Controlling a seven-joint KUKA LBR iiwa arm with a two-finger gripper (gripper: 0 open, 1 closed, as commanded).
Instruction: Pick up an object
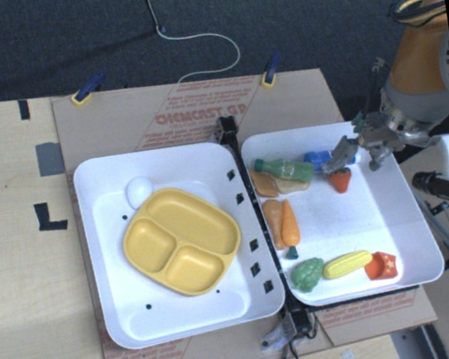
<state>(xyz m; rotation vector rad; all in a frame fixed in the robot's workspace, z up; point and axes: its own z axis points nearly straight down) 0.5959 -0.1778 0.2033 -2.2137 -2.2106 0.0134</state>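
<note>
My gripper (360,156) hangs over the right bin's (405,214) far right corner, its two fingers spread apart and open. A small red toy (340,181) lies just below the left finger (343,152), not between the two. A blue piece (317,158) and a green toy vegetable (284,170) lie to the gripper's left, over a tan bread piece (265,185). An orange carrot (288,223) lies by the bin's left wall. Along the near wall sit a green broccoli (307,272), a yellow corn cob (347,263) and a red pepper (380,265).
The left bin (103,234) holds a yellow divided plate (182,239) and a white ball (138,191). Black clips join the bins along the shared wall (250,212). A white cable (204,44) loops across the far bench.
</note>
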